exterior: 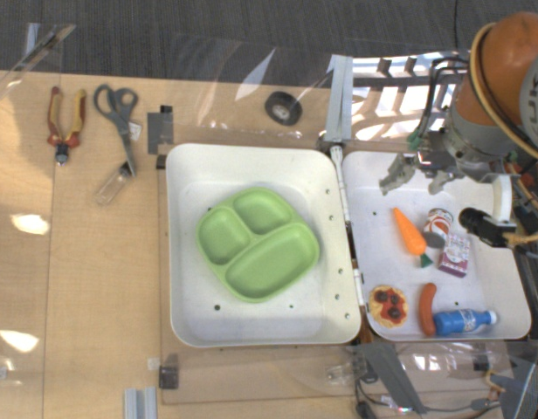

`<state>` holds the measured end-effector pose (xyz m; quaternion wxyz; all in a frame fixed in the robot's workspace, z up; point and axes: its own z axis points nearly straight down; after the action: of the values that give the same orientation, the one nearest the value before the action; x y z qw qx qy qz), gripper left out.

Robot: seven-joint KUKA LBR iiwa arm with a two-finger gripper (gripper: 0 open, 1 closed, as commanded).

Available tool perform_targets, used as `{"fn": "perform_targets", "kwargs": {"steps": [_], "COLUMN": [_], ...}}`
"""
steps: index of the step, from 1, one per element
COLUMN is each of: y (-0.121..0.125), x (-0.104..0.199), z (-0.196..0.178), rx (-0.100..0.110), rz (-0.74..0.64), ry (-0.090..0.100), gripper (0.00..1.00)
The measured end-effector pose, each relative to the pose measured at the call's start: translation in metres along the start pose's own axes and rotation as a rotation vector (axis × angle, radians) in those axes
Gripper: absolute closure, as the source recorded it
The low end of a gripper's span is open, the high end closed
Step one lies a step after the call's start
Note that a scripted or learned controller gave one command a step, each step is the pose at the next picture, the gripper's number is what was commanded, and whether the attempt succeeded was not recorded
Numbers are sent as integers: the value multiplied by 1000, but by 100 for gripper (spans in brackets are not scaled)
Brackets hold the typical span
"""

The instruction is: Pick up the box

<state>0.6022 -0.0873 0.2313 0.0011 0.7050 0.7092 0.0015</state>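
The box [456, 255] is small, white and purple, and lies flat in the right bin [367, 234] near its right side. A red and white can [437, 223] touches the box's upper left corner. My gripper [417, 179] hovers over the far part of that bin, up and to the left of the box and apart from it. Its two grey fingers [394, 175] are spread wide, so it is open, and nothing sits between them. The grey arm with its orange band [510, 55] comes in from the upper right.
An orange carrot [409, 232] lies left of the can. A toy pizza [389, 305], a sausage [425, 308] and a blue bottle [463, 321] line the near edge. The left bin [190, 312] holds a green divided plate [258, 243]. Pliers [63, 122], scissors [120, 125] and a tape roll [284, 107] lie on the bench.
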Motion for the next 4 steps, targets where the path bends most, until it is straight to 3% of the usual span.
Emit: {"fn": "perform_targets", "kwargs": {"steps": [2, 3, 4], "y": [-51, -51, -57], "x": [-104, -110, -114], "z": [34, 64, 135], "rx": [-2, 0, -20], "rz": [231, 176, 322], "ry": [-1, -1, -7], "gripper": [0, 0, 0]}}
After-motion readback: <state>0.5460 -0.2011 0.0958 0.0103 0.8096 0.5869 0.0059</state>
